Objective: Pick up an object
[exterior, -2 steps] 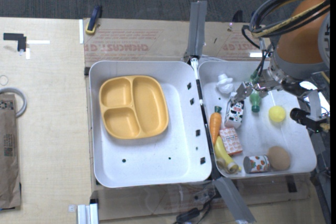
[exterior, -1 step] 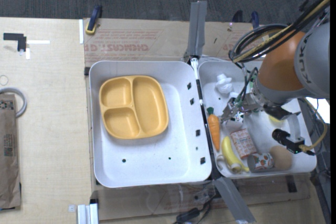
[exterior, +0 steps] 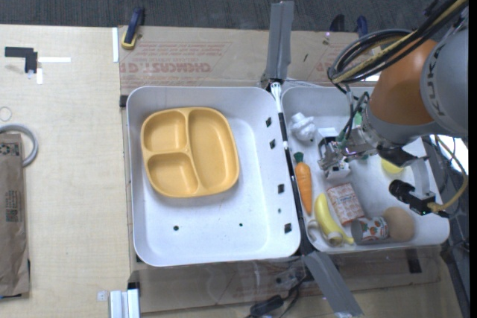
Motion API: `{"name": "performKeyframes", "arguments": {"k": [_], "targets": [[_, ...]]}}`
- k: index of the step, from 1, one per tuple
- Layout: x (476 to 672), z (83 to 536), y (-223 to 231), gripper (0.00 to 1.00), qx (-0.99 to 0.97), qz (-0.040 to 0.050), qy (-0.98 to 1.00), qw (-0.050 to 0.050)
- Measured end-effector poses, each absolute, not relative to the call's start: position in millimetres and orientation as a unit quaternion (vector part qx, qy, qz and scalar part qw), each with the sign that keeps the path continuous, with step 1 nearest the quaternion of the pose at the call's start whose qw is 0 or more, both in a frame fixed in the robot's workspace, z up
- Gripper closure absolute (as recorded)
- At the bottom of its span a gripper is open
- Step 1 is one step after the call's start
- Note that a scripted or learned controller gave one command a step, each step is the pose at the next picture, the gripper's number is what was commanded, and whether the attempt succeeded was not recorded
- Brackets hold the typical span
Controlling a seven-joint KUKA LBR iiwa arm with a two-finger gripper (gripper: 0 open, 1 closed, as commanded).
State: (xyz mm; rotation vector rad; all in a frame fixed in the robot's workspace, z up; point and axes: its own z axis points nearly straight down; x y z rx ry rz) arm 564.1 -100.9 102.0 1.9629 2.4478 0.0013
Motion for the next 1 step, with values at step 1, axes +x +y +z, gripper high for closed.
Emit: {"name": "performKeyframes", "arguments": {"k": [1], "targets": [[560.4, 191.1, -65.5, 1.00, 0.574, -0.0006, 0.819, 0.000]]}}
